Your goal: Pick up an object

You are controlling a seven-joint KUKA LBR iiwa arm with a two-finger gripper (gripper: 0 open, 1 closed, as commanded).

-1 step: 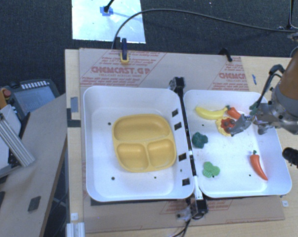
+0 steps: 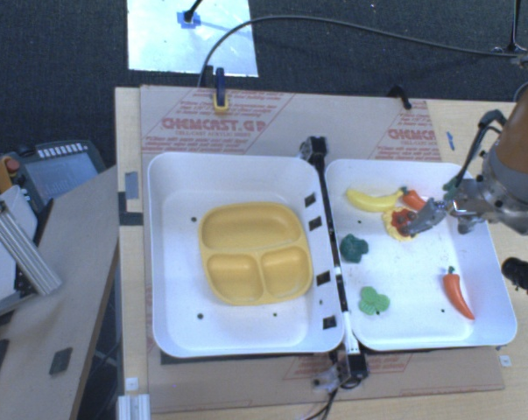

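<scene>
Your gripper (image 2: 418, 220) is low near the right bin's (image 2: 487, 326) back edge, over a red and yellow toy (image 2: 398, 224). You cannot tell its grip. The banana (image 2: 373, 200) lies just beside; it could get bumped.

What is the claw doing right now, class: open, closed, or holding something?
Claw: over the right bin, at a red toy; open or closed cannot be told.
</scene>
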